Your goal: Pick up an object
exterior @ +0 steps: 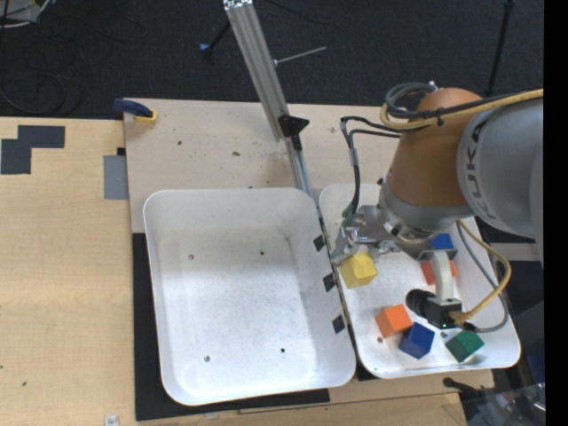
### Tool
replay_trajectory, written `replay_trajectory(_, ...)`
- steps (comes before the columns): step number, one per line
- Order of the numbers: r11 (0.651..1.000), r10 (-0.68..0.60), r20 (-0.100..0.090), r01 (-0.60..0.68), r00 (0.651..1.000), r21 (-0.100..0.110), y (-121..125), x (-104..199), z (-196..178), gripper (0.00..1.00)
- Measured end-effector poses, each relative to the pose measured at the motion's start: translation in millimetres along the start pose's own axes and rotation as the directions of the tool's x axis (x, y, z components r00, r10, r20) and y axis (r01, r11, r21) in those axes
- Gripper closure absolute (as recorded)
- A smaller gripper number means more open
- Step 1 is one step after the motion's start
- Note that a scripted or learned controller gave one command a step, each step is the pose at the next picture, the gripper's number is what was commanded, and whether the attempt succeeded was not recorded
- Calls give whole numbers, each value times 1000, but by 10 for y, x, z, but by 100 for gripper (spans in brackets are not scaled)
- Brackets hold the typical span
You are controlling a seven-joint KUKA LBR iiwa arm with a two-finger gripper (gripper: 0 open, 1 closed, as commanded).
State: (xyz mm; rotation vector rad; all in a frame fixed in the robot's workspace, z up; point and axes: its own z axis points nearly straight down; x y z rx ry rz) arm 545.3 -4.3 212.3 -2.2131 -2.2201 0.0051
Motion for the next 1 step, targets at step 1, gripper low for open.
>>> replay_trajectory(1, 1000, -2, -1, 2, 1000, 0, -183, 589, -25, 100)
